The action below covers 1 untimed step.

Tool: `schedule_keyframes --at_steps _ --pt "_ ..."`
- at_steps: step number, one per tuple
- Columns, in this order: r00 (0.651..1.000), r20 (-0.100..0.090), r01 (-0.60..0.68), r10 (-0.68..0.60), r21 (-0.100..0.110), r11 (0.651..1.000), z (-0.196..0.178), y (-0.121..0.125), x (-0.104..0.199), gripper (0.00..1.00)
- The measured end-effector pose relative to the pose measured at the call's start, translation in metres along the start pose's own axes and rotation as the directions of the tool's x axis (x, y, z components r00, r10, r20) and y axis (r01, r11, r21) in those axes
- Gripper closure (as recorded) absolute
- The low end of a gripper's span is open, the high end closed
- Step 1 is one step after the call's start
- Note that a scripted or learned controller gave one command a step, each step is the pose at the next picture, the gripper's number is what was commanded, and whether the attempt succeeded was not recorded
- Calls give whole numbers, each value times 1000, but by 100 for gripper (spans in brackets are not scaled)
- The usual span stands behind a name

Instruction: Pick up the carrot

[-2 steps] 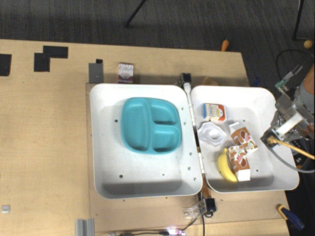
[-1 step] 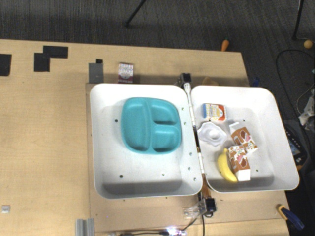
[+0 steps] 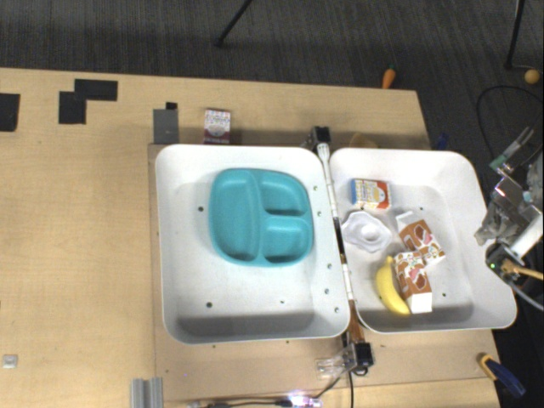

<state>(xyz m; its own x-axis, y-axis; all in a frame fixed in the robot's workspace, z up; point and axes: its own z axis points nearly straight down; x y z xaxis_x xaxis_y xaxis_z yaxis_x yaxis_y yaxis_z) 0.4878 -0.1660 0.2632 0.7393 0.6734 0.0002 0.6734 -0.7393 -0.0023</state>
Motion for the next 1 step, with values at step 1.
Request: schedule_keyframes --at_steps 1 --pt "961 0 278 -278 -11 961 -82 15 -12 100"
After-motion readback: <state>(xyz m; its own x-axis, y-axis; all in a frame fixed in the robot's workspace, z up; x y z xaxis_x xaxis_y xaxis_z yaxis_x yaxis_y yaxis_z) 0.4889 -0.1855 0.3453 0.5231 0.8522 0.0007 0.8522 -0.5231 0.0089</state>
